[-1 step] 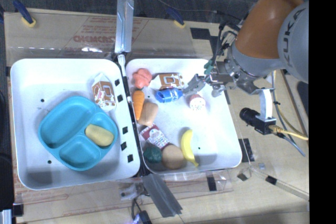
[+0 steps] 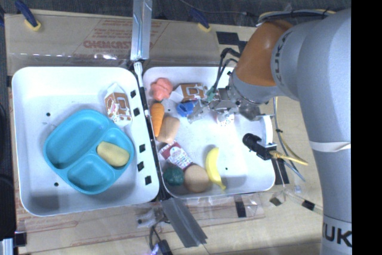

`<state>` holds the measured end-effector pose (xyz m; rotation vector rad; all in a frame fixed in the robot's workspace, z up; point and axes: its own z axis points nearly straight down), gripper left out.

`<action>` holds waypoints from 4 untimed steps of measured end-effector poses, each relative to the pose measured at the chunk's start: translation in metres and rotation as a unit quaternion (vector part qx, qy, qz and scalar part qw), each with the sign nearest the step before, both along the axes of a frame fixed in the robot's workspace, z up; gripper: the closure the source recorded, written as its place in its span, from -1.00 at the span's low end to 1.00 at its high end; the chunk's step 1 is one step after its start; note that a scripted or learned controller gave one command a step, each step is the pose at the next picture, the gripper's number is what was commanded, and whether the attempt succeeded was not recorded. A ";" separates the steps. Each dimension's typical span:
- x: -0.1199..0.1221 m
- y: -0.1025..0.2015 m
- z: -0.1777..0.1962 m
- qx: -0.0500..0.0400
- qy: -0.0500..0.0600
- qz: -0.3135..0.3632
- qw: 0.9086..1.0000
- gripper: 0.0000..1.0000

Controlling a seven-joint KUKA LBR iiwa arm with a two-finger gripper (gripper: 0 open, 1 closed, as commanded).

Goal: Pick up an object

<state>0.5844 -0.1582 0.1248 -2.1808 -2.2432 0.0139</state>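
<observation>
Camera view, looking down on 2 white bins. Nearest the lower edge, in the right bin point(image 2: 262, 179), lie a dark green round object point(image 2: 174, 176), a tan potato-like object point(image 2: 197, 178) touching it, and a yellow banana point(image 2: 213, 168) just beside that. Above them, against the bin's left wall, sits a red-and-white packet point(image 2: 176, 155). In the left bin point(image 2: 30, 128), a blue divided tray point(image 2: 74, 152) holds a yellow oblong object point(image 2: 113, 153) in its right compartment. Farther up the right bin's left side: a beige object point(image 2: 169, 128), an orange carrot point(image 2: 156, 116) touching it, and a pink object point(image 2: 160, 89). A brown-and-white carton point(image 2: 118, 106) stands in the left bin near the divider point(image 2: 145, 128); a similar carton point(image 2: 193, 92) lies in the right bin. The gripper point(image 2: 206, 106), at the end of the grey arm point(image 2: 310, 57) with its orange band point(image 2: 259, 57), sits low beside a small blue object point(image 2: 187, 108); whether its fingers are released or clenched cannot be told.
</observation>
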 end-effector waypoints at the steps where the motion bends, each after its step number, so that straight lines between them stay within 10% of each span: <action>1: 0.032 0.035 -0.007 -0.001 -0.007 0.037 0.999 -1.00; 3: 0.057 0.022 -0.037 0.002 0.008 0.078 0.997 -1.00; 4: 0.059 0.022 -0.026 0.000 0.004 0.081 0.997 1.00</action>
